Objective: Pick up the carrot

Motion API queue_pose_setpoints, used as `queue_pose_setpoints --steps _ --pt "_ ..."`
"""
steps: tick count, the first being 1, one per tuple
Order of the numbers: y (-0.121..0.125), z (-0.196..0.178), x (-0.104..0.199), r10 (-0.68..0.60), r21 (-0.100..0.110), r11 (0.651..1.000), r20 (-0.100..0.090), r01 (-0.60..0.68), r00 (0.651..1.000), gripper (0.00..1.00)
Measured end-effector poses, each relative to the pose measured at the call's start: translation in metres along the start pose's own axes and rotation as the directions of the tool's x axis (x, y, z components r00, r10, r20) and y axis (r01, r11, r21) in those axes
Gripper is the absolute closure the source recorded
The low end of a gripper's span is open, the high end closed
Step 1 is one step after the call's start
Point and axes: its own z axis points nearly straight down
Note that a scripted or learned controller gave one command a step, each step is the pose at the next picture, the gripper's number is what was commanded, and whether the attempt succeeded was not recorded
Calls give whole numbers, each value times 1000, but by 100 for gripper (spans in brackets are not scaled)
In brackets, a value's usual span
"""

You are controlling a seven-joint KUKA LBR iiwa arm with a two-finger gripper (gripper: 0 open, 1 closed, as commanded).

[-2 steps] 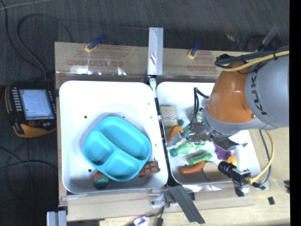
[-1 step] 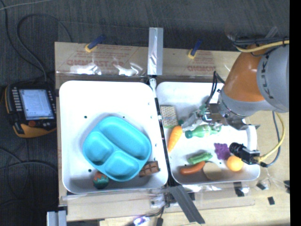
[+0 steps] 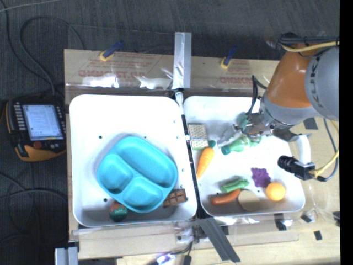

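Carrot (image 3: 204,159): lies in the right bin (image 3: 298,200), close against its left wall, just below a small speckled block (image 3: 197,132). It is tilted, green top up and to the right, tip down and to the left. Nothing rests on it.

Hand (image 3: 249,127): sits over the upper middle of the right bin, near a green item (image 3: 236,145) and to the right of the carrot, apart from it. You cannot tell from this view whether it is spread or pressed together; the wrist and cabling cover it. Nothing can be confirmed in its grip.

Handling, as judged: the carrot looks like a light, rigid plastic toy with a smooth, tapering body. Expect it to slip toward the thin end under a pinch. Take it across the thick upper half, below the green top, with the closing line square to its long axis. The wall beside it leaves little room on that side, so watch for the carrot being pushed against the wall.

Other contents: a purple piece (image 3: 260,176), an orange ball (image 3: 275,191), a red-and-green piece (image 3: 229,192) in the right bin; a blue tray (image 3: 138,173) in the left bin (image 3: 88,120).

Hard to make out: a small item at the tray's lower left, partly tucked under its rim, and a brown one at its lower right.
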Motion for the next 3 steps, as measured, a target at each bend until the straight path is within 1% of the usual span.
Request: queue_pose_setpoints --steps 1,2,3 --pt "-50 92 8 -223 -7 975 -1 223 975 0" --pt "-48 81 8 -224 -12 975 1 224 975 100" --pt "-81 -28 -45 -193 -2 981 0 193 981 100"
